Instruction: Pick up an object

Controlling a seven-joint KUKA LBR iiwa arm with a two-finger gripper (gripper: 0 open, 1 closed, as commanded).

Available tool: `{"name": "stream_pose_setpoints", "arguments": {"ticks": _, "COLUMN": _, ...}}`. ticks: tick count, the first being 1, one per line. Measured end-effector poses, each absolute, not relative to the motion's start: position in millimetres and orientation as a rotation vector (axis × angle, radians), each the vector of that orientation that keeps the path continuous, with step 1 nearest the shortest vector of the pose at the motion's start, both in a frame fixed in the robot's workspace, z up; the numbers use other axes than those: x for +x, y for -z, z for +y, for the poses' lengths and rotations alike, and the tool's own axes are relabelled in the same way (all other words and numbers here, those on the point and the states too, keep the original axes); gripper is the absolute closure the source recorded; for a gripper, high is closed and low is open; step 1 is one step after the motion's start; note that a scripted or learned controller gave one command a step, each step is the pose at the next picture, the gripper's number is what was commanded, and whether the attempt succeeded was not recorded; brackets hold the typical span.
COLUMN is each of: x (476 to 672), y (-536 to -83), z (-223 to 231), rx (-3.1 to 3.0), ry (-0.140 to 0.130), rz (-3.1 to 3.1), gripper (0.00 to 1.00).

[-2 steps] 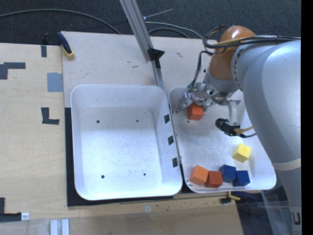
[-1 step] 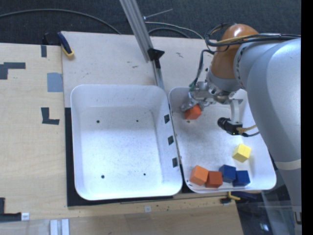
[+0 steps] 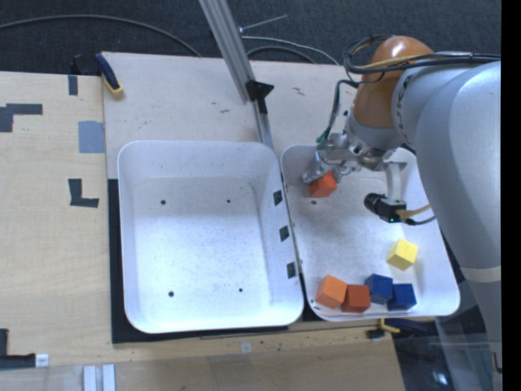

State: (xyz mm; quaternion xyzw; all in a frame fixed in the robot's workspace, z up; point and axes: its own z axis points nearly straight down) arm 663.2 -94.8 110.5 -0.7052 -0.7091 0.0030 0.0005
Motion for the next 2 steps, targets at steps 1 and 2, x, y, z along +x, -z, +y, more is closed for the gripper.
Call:
{"name": "stream_pose_setpoints", "arguments": {"ticks": 1, "x": 610.7, "y": -197, "z": -32, "rx": -2.215, "ry": 0.007, "rz": -2.229, "gripper": 1.00}}
{"name": "stream_pose_setpoints", "arguments": {"ticks": 2, "x": 560.8, "y": -203, "z": 29, "rx": -2.210, "ry": -0.003, "rz": -2.226, "gripper": 1.00}}
